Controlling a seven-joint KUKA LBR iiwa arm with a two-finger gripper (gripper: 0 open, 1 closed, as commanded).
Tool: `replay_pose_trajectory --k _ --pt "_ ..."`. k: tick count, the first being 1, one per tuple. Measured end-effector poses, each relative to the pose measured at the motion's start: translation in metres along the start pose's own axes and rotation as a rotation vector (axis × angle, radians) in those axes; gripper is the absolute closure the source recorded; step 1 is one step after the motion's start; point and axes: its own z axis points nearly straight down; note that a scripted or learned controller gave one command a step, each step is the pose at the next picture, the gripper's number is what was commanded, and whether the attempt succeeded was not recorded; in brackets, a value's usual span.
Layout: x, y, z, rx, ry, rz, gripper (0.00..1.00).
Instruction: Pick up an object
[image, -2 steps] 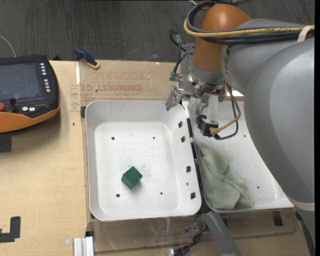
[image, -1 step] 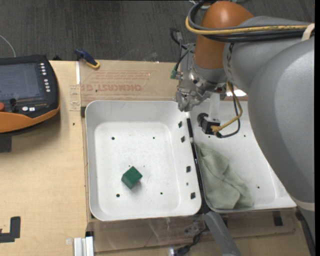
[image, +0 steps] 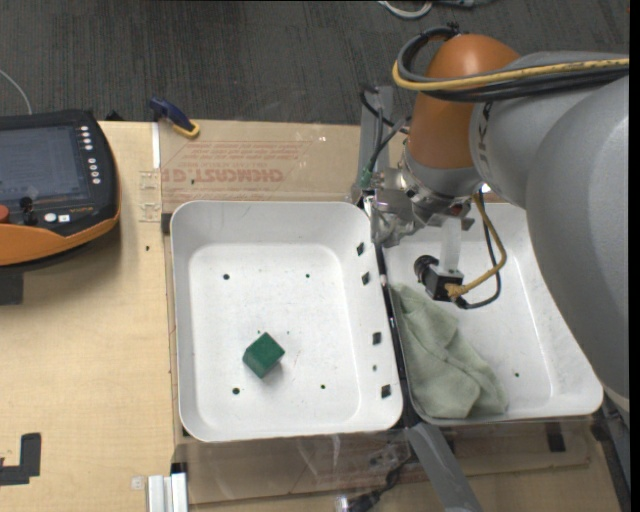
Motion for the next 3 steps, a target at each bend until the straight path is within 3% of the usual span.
replay_pose_trajectory --k 1,2,3 --pt "0.008 -0.035 0.000 0.002 0.001 0.115 1.00" --pt "-0.028 -0.065 0.001 0.003 0.000 0.314 1.00" --pt "-0.053 -0.139 0.001 0.002 0.001 0.309 1.00"
